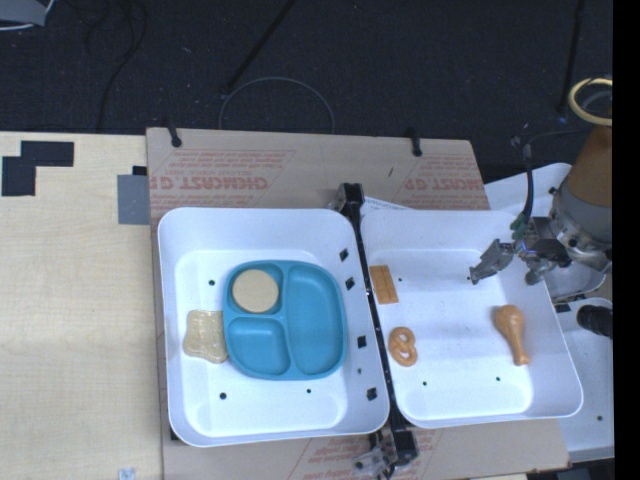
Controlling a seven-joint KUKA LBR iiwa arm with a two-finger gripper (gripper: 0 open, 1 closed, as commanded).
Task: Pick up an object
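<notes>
- The left bin (200, 230) carries a blue divided plate (285, 320); a round tan cookie-like disc (254, 290) lies in its upper-left compartment.
- A pale slice of toy bread (206, 336) lies on the bin floor, touching the plate's left edge.
- The right bin (450, 388) holds three toys. A small orange rectangular cracker (382, 284) lies near its left wall, long axis running roughly up and down the view.
- Below it and just apart lies a brown pretzel (403, 346), still close to the left wall.
- A toy chicken drumstick (513, 333) lies towards the right side of the same bin. Its long axis runs from upper left to lower right, the fat end pointing up-left and the thin bone end down-right.
- The gripper (497, 261) hangs over the upper right part of the right bin. The drumstick lies below it in the view and slightly right, near but apart; the cracker and pretzel lie well to its left.
- The grey fingertips point left and slightly downward. They blur together against the white bin, so how far they stand open cannot be told; nothing is seen between them.
- The arm (590, 183) enters from the right, and its wrist is a dark, cluttered mass that is hard to make out. The upper arm is cut off by the frame's edge.
</notes>
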